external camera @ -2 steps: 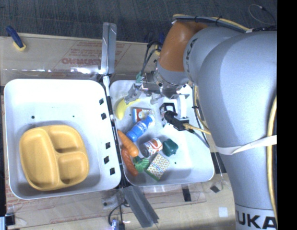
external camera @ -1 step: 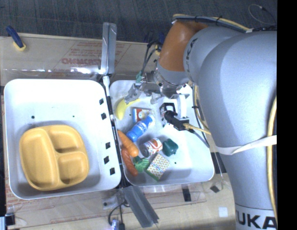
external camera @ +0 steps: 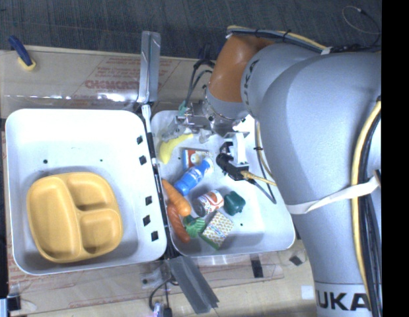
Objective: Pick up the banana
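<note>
Arm low over the right bin, banana at its far left corner

Lettering reads "UKA" in white on the grey arm [external camera: 310, 131] at the bottom right, the start of the word cut off by the arm's curve. Faint red mirrored print runs across the brown cardboard sheet [external camera: 78, 71] beyond the bins; it cannot be read. The small carton [external camera: 193, 157] and the patterned packet [external camera: 219, 230] carry printed labels too small to make out.

Two shallow white bins sit side by side on the bench, on cardboard, with dark floor or matting beyond. The left bin [external camera: 32, 124] holds a yellow divided tray [external camera: 73, 214]. The right bin [external camera: 273, 233] is crowded: a blue bottle [external camera: 192, 176], a carrot [external camera: 176, 199], a tin can [external camera: 209, 202], a dark green block [external camera: 234, 202], and the packet near the front. A blue and yellow clip [external camera: 22, 53] lies on the cardboard at far left.

The banana [external camera: 170, 145] is yellow, short and curved, lying in the far left corner of the right bin against the wall, just beside the carton. Its upper end is partly hidden by the gripper.

The gripper [external camera: 197, 121] hangs over that corner, just above the banana, below the orange band [external camera: 229, 65]. Whether its fingers are spread or closed cannot be told from this angle.
</note>
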{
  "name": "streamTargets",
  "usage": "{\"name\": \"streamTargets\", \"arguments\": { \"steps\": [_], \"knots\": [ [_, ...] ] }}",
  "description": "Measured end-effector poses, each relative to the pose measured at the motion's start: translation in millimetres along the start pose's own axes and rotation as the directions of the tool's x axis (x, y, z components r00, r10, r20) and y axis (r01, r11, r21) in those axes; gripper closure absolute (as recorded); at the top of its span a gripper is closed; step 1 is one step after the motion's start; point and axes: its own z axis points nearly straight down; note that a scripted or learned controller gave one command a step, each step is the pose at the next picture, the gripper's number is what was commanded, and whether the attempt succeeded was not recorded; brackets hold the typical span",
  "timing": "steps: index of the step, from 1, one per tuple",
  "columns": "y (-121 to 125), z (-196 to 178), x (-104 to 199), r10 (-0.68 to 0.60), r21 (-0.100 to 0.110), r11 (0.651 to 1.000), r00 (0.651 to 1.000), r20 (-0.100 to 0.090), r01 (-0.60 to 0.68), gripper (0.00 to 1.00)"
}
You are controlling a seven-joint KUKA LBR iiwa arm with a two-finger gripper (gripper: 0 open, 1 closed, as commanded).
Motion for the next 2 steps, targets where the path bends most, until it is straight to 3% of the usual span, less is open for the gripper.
{"name": "streamTargets", "arguments": {
  "steps": [1,2],
  "knots": [
    [-7,-1,-3,0.001,0.027,1.000,1.000,0.003,-0.001,1.00],
    [-4,-94,77,0.260,0.007,0.966,0.966,0.004,-0.260,1.00]
  ]
}}
